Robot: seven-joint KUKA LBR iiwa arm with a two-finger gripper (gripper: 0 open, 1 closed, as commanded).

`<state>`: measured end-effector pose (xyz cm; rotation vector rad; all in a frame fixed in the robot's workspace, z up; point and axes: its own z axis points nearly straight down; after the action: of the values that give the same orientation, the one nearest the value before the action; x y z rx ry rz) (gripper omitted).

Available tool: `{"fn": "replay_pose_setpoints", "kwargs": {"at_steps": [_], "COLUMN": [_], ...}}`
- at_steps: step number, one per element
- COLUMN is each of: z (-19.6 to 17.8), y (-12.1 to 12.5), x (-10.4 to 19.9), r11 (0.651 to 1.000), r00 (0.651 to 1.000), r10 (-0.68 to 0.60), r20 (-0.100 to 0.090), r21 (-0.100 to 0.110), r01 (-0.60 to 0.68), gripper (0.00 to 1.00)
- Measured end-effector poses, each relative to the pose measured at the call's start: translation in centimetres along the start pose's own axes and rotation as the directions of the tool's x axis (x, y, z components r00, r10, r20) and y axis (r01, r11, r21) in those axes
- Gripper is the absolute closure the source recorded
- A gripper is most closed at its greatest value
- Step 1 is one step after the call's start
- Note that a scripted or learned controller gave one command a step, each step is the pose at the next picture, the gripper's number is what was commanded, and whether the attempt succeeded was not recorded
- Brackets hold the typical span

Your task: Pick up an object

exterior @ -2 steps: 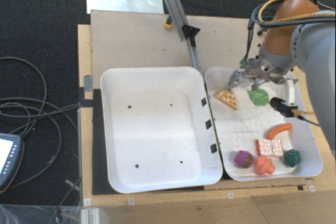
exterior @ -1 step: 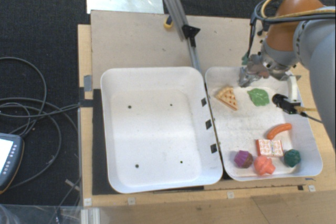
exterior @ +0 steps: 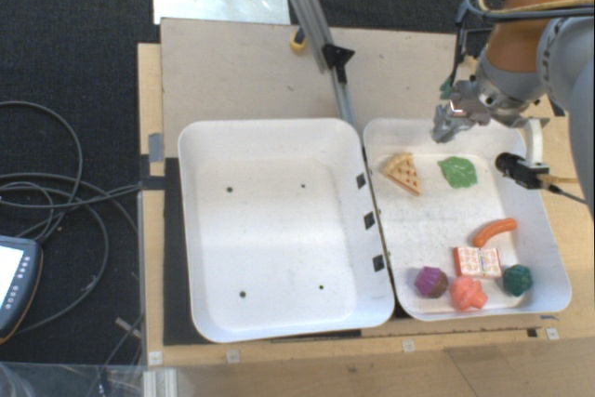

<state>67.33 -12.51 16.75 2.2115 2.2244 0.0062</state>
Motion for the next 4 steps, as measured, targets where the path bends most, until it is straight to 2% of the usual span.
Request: {"fn": "replay_pose_setpoints", "kwargs": {"at_steps": [1,2,4], "z": [-5.5,-5.5,-7.6], "y": [0.2,-1.1,-5.3], "x": [0.0,5.6,15.8], "r11": [1.000,1.000,1.000], "r00": [1.000,1.000,1.000], "r10": [0.000,-0.004,-0.005], "r20": [0.001,-0.002,-0.004], "r21": [-0.002,0.005,0.006], "r01": [0.000,0.004,0.005], "gripper": [1.00,1.00,1.00]}}
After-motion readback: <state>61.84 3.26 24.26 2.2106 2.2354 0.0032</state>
